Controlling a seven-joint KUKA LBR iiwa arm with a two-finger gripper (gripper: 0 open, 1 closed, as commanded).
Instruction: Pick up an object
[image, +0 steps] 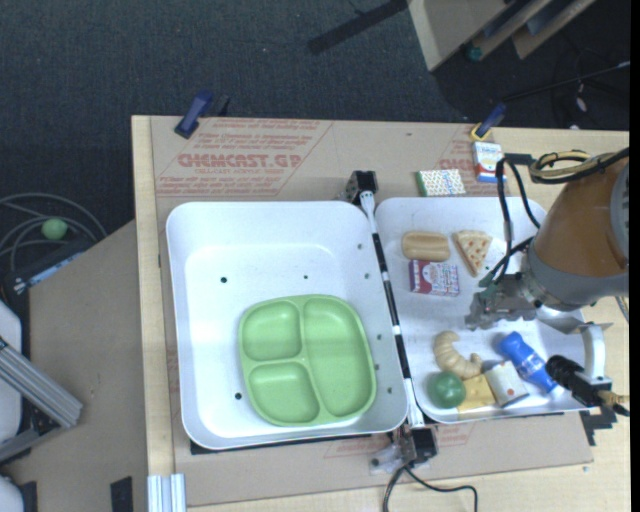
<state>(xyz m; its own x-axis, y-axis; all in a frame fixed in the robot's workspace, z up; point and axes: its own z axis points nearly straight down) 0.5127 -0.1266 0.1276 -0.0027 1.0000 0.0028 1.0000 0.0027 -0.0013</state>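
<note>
Gripper (490, 305): right of frame, low over the right bin (400, 215); whether open or closed cannot be told. Arm (585, 240): enters from the right edge. Right bin contents: bun (426, 245) and pizza slice (473, 249) at top; carton (434, 277) below them; croissant (455, 352), green ball (446, 389), blue bottle (527, 361) toward the bottom. Left bin (200, 260): green divided tray (304, 358), lower centre.
</note>
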